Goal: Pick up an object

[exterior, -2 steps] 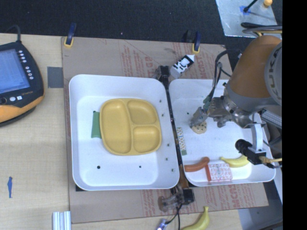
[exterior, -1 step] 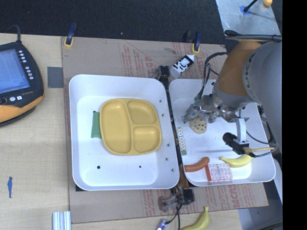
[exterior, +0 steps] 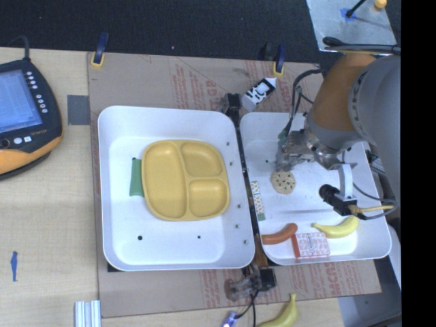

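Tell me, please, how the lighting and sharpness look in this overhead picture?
In the camera view the light is even and soft; the white bins look bright with little detail, the yellow divided plate casts only a faint shadow, the floor beyond the bench is dark, and the cookie and the gripper look slightly soft.

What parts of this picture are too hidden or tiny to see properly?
- End effector: in the camera view, the grey arm's wrist covers it, so its grip state is unclear.
- Flat green piece: mostly hidden under the yellow divided plastic plate.
- Yellow banana below the bins: cut off by the bottom edge.
- Small red-and-white packet: print too small to read.
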Motion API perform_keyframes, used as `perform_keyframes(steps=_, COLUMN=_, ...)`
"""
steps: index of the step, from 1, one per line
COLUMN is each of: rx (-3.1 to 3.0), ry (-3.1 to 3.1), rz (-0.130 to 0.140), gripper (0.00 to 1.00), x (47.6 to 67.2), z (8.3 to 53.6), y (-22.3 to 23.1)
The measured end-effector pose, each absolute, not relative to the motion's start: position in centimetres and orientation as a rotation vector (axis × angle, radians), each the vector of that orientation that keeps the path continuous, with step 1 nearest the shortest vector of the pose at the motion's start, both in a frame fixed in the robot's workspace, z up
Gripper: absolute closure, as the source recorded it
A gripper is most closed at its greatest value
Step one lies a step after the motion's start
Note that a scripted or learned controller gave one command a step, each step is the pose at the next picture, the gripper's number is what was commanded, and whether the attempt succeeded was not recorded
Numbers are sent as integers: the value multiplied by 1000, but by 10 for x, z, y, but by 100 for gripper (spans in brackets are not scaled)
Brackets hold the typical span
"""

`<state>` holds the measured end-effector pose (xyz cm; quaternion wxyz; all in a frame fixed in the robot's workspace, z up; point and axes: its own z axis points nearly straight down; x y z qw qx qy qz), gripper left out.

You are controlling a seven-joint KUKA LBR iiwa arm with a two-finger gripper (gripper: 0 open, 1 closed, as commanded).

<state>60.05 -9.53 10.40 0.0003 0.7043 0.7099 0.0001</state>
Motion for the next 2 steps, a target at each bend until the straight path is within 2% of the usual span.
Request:
perform_keyframes(steps=1, rx=2212, ry=2231, rz=0, gripper=0, x=600, z=104, y=-95)
perform_keyframes(steps=2, rx=2219, ry=2229, rz=-6, gripper=0, x=583, z=91, y=-101)
